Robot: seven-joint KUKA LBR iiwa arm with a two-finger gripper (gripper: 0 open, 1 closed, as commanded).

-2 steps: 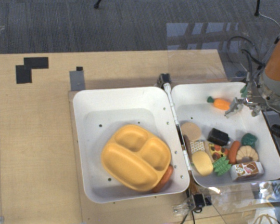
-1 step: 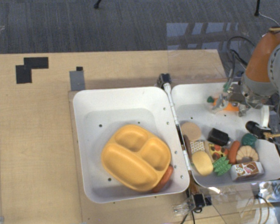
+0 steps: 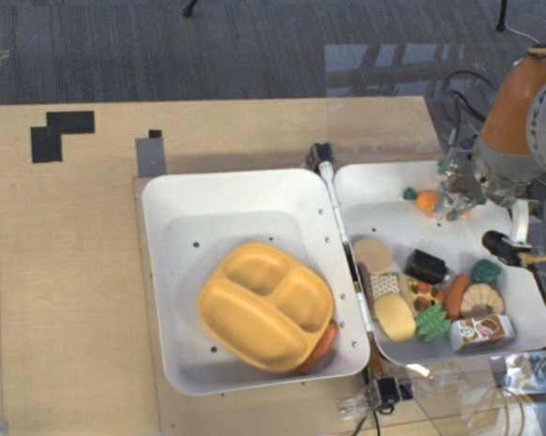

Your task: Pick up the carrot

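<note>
In the upper right of the frame the grey two-finger gripper [image 3: 459, 198] hangs just beside the small orange plastic carrot with green top [image 3: 422, 200] in the right white bin [image 3: 383, 180], seemingly approaching it, and next it must close around it.

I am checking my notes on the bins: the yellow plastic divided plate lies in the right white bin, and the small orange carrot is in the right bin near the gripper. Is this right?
Not quite. The camera view shows the yellow plastic divided plate in the left white bin, not the right one. The rest holds: the small orange carrot lies in the right white bin, near the gripper.
</note>
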